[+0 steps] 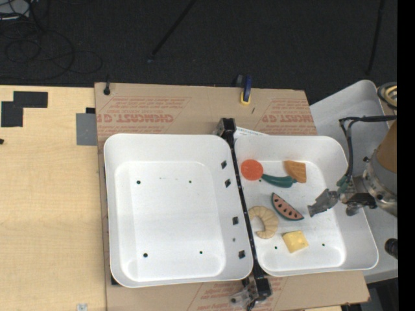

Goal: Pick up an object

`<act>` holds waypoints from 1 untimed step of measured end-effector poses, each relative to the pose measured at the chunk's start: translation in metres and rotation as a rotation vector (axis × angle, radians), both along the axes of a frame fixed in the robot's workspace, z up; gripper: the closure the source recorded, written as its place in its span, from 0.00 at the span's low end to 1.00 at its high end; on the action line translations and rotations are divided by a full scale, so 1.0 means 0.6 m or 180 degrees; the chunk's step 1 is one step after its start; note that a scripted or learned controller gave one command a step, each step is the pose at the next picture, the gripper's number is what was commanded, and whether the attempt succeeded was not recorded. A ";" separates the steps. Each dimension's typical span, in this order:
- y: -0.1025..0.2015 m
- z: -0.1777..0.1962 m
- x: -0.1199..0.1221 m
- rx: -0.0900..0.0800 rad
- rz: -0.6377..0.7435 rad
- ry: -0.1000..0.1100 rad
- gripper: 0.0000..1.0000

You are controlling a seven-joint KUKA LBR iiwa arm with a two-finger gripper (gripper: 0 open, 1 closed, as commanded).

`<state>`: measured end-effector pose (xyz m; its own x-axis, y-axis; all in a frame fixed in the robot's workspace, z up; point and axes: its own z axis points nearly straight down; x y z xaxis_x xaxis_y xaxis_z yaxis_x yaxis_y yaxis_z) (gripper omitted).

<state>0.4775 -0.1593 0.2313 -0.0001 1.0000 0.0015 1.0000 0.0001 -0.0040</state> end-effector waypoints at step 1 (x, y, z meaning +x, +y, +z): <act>-0.069 0.284 -0.002 -0.0030 0.0000 -0.0063 0.00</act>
